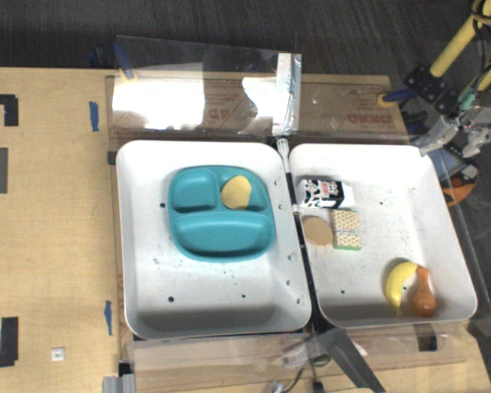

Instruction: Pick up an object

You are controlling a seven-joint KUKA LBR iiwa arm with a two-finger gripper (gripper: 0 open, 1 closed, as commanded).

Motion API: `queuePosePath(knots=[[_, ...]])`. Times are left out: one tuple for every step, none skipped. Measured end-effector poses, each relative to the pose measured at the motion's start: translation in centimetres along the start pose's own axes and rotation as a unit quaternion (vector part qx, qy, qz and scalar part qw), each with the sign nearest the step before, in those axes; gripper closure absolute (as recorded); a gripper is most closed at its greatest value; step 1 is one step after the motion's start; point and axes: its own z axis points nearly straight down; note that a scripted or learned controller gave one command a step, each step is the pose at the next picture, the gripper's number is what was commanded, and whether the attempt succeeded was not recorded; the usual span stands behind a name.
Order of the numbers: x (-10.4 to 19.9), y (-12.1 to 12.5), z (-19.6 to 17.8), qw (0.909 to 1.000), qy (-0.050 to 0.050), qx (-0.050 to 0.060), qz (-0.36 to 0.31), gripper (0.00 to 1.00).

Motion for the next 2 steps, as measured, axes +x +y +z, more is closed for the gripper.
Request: queuePosePath(knots=[[7.7,-4.2,4.4,0.9826,0.001,0.001,-0.186,0.00],[9.7,-3.8,17.3,0.9473,-0.003,-0.007,-0.320,0.00]])
